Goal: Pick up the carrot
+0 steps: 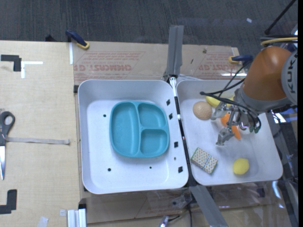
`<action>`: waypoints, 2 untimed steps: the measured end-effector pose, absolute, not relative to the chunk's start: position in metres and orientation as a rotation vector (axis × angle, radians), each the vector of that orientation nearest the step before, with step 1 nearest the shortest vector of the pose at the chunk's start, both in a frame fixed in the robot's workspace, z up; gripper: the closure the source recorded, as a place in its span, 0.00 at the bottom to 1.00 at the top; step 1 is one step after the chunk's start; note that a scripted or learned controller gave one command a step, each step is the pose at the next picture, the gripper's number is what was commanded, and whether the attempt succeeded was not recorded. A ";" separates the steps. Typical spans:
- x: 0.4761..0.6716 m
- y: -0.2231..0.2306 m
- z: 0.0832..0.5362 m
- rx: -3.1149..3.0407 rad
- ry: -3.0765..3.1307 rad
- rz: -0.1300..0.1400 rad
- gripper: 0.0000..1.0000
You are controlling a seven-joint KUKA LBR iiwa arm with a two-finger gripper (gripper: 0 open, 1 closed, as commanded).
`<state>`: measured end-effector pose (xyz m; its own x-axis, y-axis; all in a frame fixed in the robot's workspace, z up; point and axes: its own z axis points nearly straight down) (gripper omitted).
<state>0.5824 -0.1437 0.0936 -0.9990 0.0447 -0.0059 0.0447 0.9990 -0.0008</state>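
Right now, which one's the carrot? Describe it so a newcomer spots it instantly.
Look in the right-hand white bin, the one without the teal tray. Near its upper middle, under the arm's gripper, lies the carrot, partly hidden by it. It is the only orange piece there: the egg-like ball is tan, the lemon yellow, the patterned sponge flat and rectangular.

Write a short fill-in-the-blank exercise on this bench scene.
1. The teal divided plate lies in the ____ bin.
2. The plate has ____ compartments.
3. The lemon lies in the ____ bin.
4. The carrot is coloured ____; the hand is over it.

Missing words: left; three; right; orange
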 end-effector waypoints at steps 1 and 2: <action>0.584 -0.142 0.104 0.064 3.129 -0.004 1.00; 0.572 -0.091 0.163 0.159 3.133 0.000 1.00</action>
